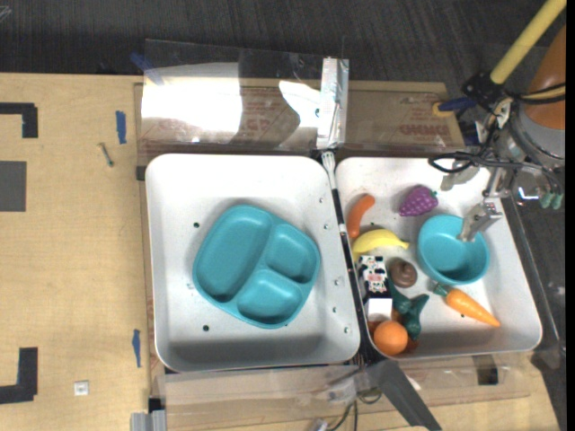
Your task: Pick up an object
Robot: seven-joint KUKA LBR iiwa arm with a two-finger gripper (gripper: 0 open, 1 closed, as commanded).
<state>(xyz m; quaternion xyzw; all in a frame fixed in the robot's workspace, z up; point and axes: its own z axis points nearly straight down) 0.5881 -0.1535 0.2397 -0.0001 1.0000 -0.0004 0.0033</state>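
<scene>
Reach step, I reckon: the pincer (476, 223) hovers at the teal bowl (454, 250)'s two o'clock rim; grip state I cannot tell. Next comes lowering.

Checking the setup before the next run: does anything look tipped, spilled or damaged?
Nothing stands out. The divided plate lies flat in the left bin; the toy food and the bowl sit loosely in the right bin, with the gripper over the bowl.
</scene>
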